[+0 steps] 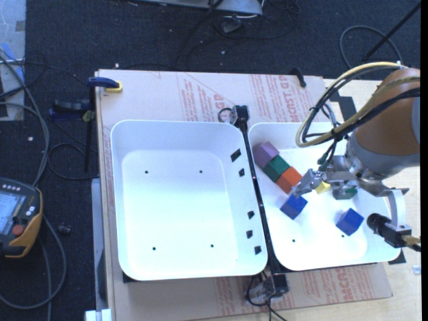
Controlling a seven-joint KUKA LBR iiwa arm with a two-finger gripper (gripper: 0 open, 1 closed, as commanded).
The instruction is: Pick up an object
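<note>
**Caller:** Camera view, looking down on your bench (167,89) — you've got two white bins side by side. Count with me: the left bin (127,136) and the right bin (321,263).

**Spotter:** And blocks? How many in your right bin?

**Caller:** Five you can count clean. One purple block (266,152) near the bin's far-left corner, one green block (275,166) touching it, one orange block (289,178) touching the green. That's a slanted row of three.

**Spotter:** Blues?

**Caller:** Two. One blue block (293,206) just beside the orange, towards the near edge, and it looks tilted, one corner pointing down at you. The second blue block (349,221) sits apart, nearer the right edge, square-faced, bright, with a darker side.

**Spotter:** Where's your arm?

**Caller:** Your arm (391,122) comes in over the right edge, orange band up top. The gripper (314,181) is over the middle of the right bin, just beside the orange block and above the tilted blue one. There's a sliver of yellow right by it, too small to name.

**Spotter:** Pinching anything?

**Caller:** Can't tell you — not readable from up here.
</note>
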